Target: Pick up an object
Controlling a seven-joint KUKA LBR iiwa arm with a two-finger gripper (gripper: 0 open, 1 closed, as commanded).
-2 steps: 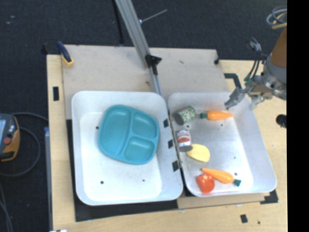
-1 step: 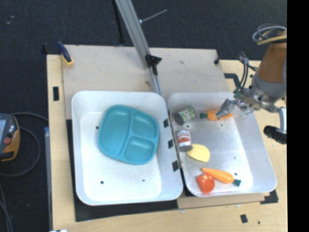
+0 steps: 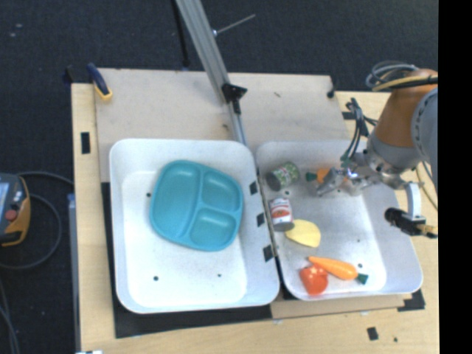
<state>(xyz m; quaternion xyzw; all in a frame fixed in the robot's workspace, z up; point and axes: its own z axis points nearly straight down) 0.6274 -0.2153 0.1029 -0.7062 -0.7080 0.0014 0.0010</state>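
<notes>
The right bin (image 3: 383, 271) holds several small objects: a green can (image 3: 284, 174) lying near the back left, a small orange piece (image 3: 322, 174) beside it, a red-and-white can (image 3: 281, 212), a yellow wedge (image 3: 304, 234), a carrot (image 3: 335, 267) and a red pepper (image 3: 313, 280). My gripper (image 3: 338, 181) hangs low over the back of this bin, just right of the orange piece. Nothing shows between its fingers.
The left bin (image 3: 133, 271) holds a teal divided plate (image 3: 198, 205). A slanted metal rail (image 3: 206, 46) runs down to the gap between the bins. The arm's orange band (image 3: 402, 116) and cables stand over the right bin's back right corner.
</notes>
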